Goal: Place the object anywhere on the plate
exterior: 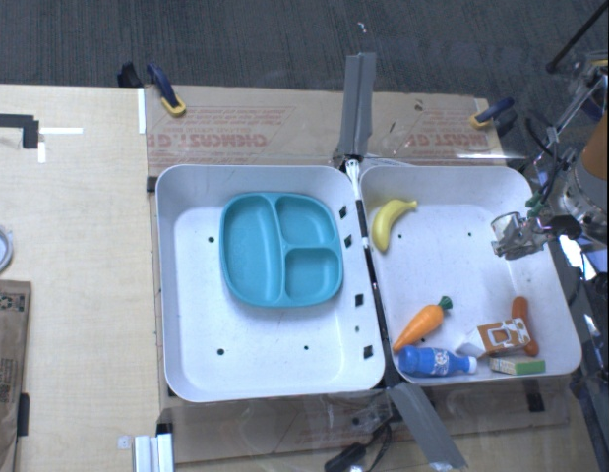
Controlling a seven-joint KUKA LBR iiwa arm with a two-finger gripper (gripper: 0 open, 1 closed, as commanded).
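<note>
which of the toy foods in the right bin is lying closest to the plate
The banana, at the right bin's upper left corner beside the divider, just across from the blue plate. The carrot and the bottle lie lower, farther from it.

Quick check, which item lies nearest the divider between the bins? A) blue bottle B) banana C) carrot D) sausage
B: the banana lies at the right bin's upper left, right beside the divider; the carrot and blue bottle lie further in.
</note>
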